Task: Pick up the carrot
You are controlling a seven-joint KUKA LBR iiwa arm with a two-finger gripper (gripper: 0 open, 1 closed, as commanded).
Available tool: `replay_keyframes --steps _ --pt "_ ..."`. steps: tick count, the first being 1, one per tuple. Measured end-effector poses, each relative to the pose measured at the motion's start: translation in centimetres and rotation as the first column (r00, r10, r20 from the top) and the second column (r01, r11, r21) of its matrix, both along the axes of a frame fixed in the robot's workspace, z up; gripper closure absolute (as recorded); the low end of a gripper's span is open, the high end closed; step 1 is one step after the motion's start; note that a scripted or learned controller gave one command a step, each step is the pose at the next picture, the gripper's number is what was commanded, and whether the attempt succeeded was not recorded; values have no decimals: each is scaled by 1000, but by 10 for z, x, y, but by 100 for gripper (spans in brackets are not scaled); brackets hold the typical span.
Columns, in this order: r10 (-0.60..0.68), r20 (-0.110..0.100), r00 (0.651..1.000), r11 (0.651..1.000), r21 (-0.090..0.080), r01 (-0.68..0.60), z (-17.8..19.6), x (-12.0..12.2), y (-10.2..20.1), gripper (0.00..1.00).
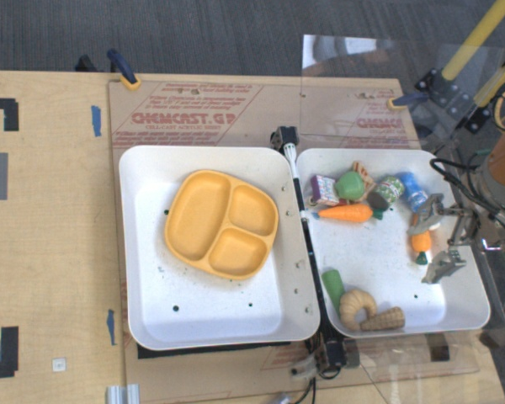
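your carrot (347,214) lies flat in the right bin (467,314), orange, tip pointing left; your gripper (438,241) hangs well right of it, fingers apart, holding nothing.

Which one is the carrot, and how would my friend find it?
Look in the right bin, the one crowded with toy food, not the one holding the yellow plate. Near its left wall, in the upper half, lies the carrot: a long orange cone on its side, just below the purple packet and green ball.
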State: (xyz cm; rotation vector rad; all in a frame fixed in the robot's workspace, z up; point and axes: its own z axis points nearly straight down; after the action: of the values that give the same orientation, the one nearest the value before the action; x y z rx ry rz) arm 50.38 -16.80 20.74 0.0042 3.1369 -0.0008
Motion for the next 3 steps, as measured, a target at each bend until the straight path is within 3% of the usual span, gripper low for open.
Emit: replay_keyframes --steps 1,2,3 --pt "210 2 978 978 -1 -210 -111 36 -36 0" --pt "212 9 977 977 -4 -212 -100 39 -34 100" --pt "143 8 990 990 -7 -143 -116 21 -17 100"
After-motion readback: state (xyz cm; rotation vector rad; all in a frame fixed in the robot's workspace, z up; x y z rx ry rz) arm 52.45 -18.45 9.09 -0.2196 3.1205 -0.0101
